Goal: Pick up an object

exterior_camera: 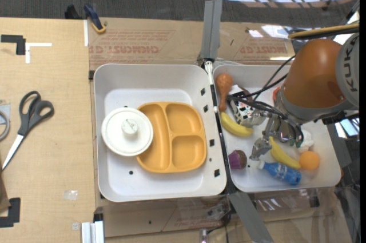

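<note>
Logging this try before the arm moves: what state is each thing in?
Gripper: low in the right bin, among the toys.
White lid: knob up, overlapping the yellow divided plate.
Scissors: closed, flat on the bench.
Two bananas: lying flat.
Blue bottle: on its side.

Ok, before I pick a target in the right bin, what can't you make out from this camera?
- Gripper: the fingers' state is unreadable, tangled with cables and too small.
- Black-and-white object: partly under the wrist cables, identity unclear.
- White item beside the orange ball: mostly hidden by the arm.
- Right bin: its far right part is covered by the arm.
</note>
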You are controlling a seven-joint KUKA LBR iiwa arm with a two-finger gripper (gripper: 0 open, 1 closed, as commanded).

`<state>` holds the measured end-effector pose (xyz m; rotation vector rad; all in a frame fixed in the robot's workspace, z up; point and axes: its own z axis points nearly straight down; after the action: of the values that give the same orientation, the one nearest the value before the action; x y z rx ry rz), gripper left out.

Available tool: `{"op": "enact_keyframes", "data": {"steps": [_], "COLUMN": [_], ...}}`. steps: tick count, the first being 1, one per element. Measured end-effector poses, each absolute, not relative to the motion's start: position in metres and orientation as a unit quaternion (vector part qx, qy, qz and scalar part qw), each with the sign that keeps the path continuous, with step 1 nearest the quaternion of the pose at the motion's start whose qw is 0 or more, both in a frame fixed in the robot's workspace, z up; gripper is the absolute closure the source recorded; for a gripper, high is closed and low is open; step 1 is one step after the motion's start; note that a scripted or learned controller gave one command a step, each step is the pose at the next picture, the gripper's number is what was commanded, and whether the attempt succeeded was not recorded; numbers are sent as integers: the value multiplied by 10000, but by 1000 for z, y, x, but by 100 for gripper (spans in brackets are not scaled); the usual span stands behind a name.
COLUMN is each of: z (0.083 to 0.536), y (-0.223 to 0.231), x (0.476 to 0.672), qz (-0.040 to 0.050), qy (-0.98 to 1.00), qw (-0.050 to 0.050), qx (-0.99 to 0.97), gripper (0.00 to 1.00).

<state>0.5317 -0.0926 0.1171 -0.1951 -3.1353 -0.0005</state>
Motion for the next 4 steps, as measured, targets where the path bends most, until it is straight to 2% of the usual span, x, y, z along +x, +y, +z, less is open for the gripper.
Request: {"op": "enact_keyframes", "data": {"steps": [1, 2, 3, 4], "z": [90, 91, 91, 99], "y": [-113, -152, -167, -167], "x": [478, 548, 485, 489], "qz": [0, 3, 2, 5], "qy": [-9961, -9883, -9926, -9927], "qw": [13, -8, -19, -67], "qx": [-884, -1528, -1218, -1201], "gripper": [0, 0, 0, 100]}}
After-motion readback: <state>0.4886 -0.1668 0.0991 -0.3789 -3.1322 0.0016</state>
